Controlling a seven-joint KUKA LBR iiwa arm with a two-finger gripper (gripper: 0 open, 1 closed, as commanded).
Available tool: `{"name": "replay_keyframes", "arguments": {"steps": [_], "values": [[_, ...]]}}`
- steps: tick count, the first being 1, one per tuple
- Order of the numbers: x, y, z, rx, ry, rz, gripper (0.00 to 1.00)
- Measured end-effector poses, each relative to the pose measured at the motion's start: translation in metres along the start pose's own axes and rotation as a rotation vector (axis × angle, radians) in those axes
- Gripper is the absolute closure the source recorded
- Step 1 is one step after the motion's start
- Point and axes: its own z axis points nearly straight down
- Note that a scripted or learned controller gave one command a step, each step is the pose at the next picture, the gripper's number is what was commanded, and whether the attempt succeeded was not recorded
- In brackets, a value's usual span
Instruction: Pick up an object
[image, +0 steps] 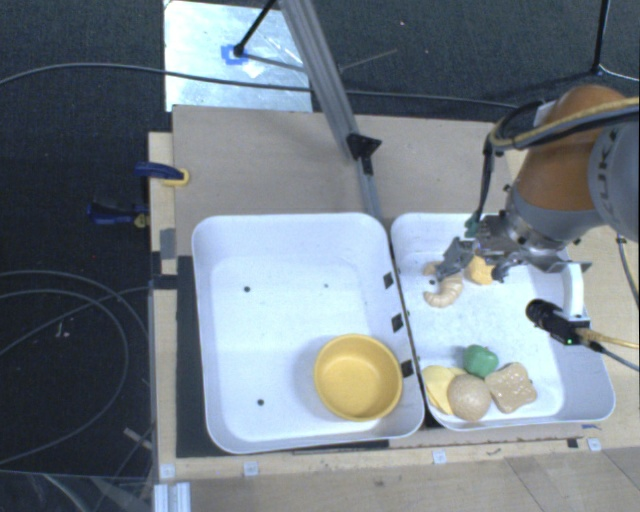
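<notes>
My gripper (477, 260) hangs low over the back of the right bin (598, 392), its two dark fingers spread apart. A small yellow-orange piece (482, 271) lies just below and between the fingertips; I see no grip on it. A cream curved piece (444, 292) lies just left of the left finger (455, 254). Near the front of the same bin sit a green pepper (481, 359), a slice of toast (511, 387), a round beige bun (468, 397) and a yellow piece (437, 381).
A yellow bowl (358, 376) stands in the front right corner of the left bin (230, 240). A slanted metal pole (335, 90) crosses the bench behind the bins. A black cable plug (546, 317) hangs over the right bin.
</notes>
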Motion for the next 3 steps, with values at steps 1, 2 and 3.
{"name": "replay_keyframes", "arguments": {"steps": [1,2,3], "values": [[-0.001,0.004,0.043,0.000,0.000,0.001,0.00],[0.000,0.004,0.106,0.002,0.001,0.001,0.00],[-0.001,0.006,0.091,-0.006,0.000,0.002,1.00]]}}
